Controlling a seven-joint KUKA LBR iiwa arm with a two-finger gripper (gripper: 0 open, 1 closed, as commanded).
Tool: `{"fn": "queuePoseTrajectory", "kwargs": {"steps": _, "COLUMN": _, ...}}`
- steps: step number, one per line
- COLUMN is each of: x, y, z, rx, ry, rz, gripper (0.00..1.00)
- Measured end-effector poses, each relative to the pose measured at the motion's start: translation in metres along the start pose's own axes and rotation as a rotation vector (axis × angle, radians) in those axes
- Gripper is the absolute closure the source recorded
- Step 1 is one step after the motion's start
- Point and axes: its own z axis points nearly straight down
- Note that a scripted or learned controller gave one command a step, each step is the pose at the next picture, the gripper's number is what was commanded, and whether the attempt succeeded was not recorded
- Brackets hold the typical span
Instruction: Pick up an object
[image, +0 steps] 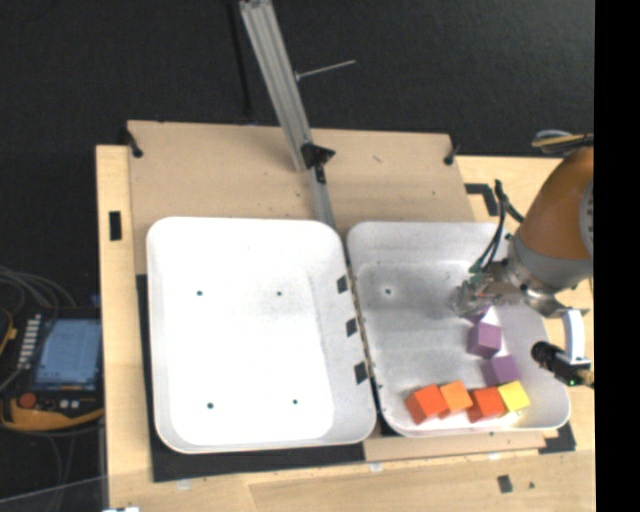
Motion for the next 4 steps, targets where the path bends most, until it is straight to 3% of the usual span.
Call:
{"fn": "queuePoseTrajectory", "kwargs": {"steps": 1, "x": 0.001, "y": 0.003, "z": -0.064, "rx": 0.017, "ry": 0.008, "rz": -0.009, "gripper": 1.00}}
{"fn": "queuePoseTrajectory", "kwargs": {"steps": 3, "x": -0.002, "y": 0.008, "z": -0.135, "rx": 0.020, "ry": 0.009, "rz": -0.012, "gripper": 1.00}}
{"fn": "queuePoseTrajectory", "kwargs": {"steps": 4, "x": 0.041, "y": 0.010, "z": -0.127, "rx": 0.025, "ry": 0.009, "rz": -0.010, "gripper": 1.00}}
